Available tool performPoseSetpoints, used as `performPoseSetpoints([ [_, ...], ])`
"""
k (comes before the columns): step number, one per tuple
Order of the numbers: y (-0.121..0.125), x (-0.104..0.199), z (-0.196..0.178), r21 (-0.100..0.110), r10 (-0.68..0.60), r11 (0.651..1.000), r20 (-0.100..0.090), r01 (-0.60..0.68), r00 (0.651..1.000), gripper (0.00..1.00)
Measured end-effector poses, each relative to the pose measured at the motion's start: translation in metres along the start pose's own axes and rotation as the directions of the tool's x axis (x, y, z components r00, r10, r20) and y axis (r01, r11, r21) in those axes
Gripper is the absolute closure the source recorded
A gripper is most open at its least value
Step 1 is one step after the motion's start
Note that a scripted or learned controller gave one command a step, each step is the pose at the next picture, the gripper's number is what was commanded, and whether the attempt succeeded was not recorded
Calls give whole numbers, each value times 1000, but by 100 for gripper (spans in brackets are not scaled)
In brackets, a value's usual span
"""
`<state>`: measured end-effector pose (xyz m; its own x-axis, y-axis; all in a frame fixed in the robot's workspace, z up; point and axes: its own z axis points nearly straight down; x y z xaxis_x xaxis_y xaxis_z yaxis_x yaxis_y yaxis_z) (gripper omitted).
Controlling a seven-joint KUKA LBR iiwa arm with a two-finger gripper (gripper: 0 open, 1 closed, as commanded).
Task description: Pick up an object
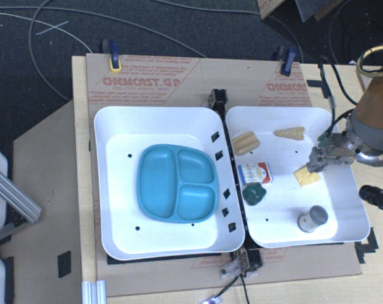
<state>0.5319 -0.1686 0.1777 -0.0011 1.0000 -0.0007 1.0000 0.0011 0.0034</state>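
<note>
Pincer (316, 162) of mine low at right edge of frame, inside right bin (344, 230), tips at yellow block (307, 176); spread or pressed together, cannot tell. Left of it: tan wedge (290, 133), tan piece (245, 142), red-white packet (254, 172), green object (253, 194). Grey cylinder (312, 218) below. Blue divided plate (177, 183) in left bin (115, 220).

Bench (153, 75) bearing two white bins (109, 170)
</note>
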Motion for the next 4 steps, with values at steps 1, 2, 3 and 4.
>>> performPoseSetpoints([
  [1,2,0,-54,-3,0,1000,1,0,1000,100],
  [2,3,55,-45,5,-2,1000,-3,2,1000,100],
  [3,14,111,-38,6,-1,1000,-2,2,1000,100],
  [4,17,172,-33,6,-5,1000,-3,5,1000,100],
])
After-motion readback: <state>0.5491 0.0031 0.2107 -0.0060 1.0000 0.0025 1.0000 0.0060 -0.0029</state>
